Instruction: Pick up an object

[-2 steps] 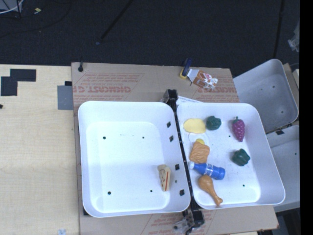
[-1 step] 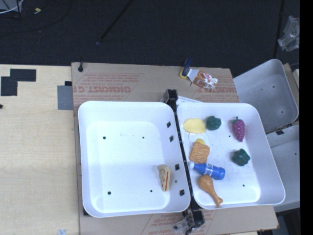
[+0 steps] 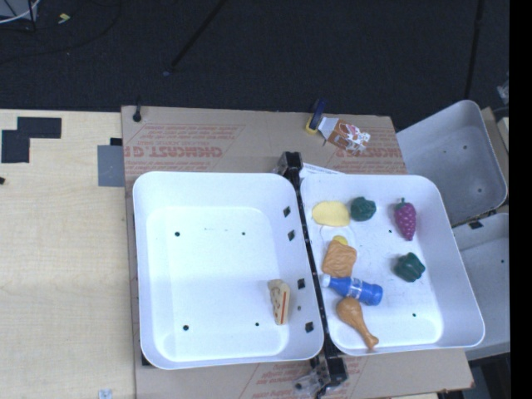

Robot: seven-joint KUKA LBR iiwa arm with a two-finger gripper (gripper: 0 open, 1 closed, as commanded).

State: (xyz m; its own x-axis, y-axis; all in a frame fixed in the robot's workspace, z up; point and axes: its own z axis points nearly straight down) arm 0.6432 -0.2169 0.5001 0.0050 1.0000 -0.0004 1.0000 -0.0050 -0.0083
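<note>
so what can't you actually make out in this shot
- Two dark green items in the right bin, camera view: too small to name.
- Small yellow thing: mostly hidden behind the brown piece.
- Printed packet above the bins: print too small to read.
- Clamp at the bottom: blurred and cut off by the frame edge.
- Wedge in the left bin: too small to identify.

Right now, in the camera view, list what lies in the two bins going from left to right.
Sandwich wedge in the left bin → yellow lemon-like piece → blue bottle → purple grapes.
</note>
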